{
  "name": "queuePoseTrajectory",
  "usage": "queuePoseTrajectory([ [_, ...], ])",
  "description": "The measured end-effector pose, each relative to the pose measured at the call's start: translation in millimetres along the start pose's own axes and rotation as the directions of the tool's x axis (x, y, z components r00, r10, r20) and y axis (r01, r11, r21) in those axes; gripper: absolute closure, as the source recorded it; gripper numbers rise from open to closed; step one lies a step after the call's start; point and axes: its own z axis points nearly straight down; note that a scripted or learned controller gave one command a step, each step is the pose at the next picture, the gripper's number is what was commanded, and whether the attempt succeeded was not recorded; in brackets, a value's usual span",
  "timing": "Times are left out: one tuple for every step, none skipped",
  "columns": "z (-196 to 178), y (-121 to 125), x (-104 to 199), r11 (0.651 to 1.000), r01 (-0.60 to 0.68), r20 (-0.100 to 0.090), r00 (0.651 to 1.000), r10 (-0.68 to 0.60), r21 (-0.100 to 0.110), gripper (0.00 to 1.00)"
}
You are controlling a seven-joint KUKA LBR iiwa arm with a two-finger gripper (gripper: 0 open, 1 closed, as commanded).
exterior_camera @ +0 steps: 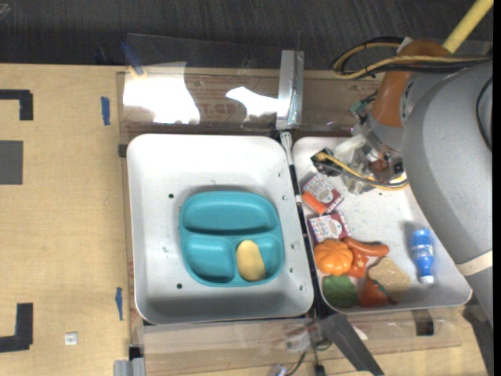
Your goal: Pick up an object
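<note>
Right-hand shallow white bin (450, 292), contents: orange plastic pumpkin (333, 257), red plastic chilli (368, 248), green plastic vegetable (339, 288), tan bread-like piece (391, 275), blue-and-white small bottle (421, 251), two printed foil sachets (325, 188), all in the frame's lower right. Gripper (362, 161) sits at the bin's upper end, above the sachets and well apart from the pumpkin cluster; its opening cannot be told. Left-hand white bin (149, 210): teal divided tray (227, 218) holding a yellow potato-shaped piece (250, 260) in its lower right compartment.

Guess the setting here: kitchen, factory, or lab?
Probably a robotics lab bench set up for pick tests. Two white bins sit side by side on a taped cardboard-topped bench, toy food such as a small pumpkin fills the right bin, and a grey arm reaches in.
</note>
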Motion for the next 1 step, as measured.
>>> queuePoseTrajectory([
  [0.0,-0.4,-4.8,0.989,-0.145,-0.002,0.989,0.145,0.000,1.00],
])
